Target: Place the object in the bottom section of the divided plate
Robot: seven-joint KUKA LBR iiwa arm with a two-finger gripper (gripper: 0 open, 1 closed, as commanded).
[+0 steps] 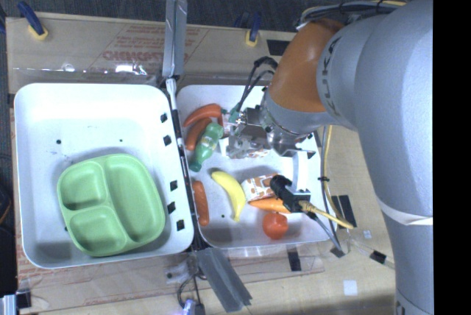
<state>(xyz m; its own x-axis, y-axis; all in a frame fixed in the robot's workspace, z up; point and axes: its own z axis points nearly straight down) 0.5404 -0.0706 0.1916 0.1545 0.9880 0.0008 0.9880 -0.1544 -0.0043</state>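
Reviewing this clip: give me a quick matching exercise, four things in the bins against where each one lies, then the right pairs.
Things:
1. plate
2. banana
3. tomato
4. bottle

Places:
A. right bin, near its front edge
B. left bin
C. right bin, middle, just left of the snack packet
D. right bin, by its left wall, beside the sausages

Pairs: 1-B, 2-C, 3-A, 4-D

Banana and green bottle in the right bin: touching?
Apart. The camera view shows white bin floor between the banana and the green bottle above it.
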